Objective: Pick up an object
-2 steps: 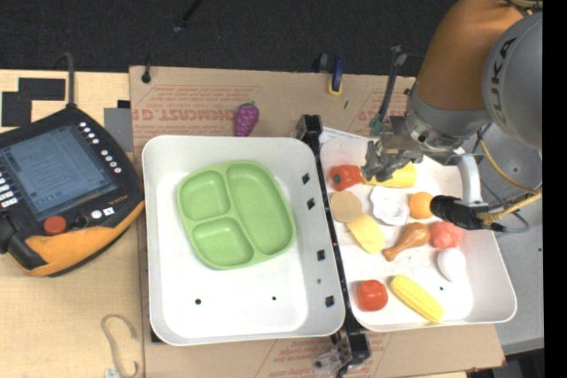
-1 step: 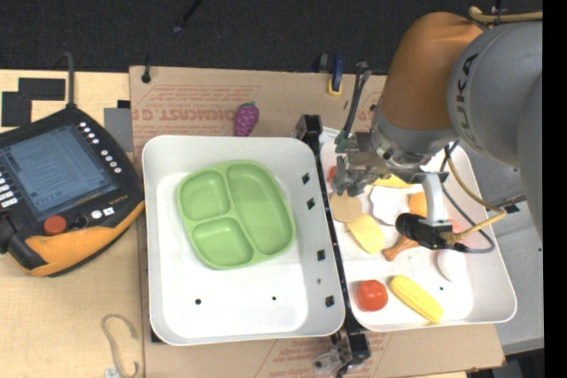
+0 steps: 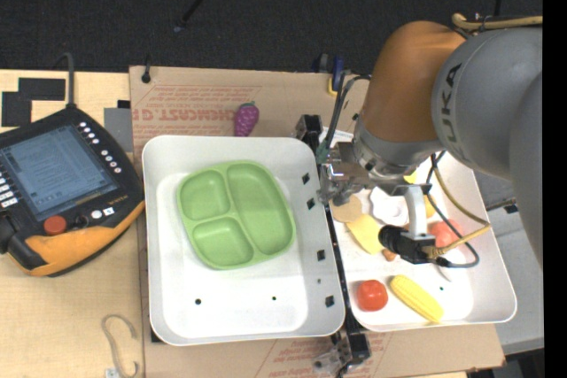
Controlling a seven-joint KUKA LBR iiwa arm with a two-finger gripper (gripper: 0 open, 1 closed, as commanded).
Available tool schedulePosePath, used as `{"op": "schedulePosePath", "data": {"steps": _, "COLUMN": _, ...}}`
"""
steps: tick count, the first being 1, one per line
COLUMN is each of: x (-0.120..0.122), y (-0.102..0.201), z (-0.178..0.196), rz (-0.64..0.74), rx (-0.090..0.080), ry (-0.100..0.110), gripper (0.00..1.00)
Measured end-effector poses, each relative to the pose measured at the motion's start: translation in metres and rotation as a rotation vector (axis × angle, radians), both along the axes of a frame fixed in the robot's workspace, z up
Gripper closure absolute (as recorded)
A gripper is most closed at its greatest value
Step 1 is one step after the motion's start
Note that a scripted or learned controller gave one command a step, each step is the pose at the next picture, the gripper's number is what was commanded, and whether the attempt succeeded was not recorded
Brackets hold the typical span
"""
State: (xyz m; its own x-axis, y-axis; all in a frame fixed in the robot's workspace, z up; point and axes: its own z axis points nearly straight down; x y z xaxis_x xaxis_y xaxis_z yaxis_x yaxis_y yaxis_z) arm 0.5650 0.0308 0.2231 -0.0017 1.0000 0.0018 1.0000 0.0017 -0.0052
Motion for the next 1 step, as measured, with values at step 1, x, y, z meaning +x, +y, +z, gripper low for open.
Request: {"op": "schedulePosePath", "data": {"steps": 1, "x": -0.0001, "y": 0.0085, "z": 0.0088, "rz": -0.001, "rx": -0.001, "ry": -0.004, "gripper": 1.00}}
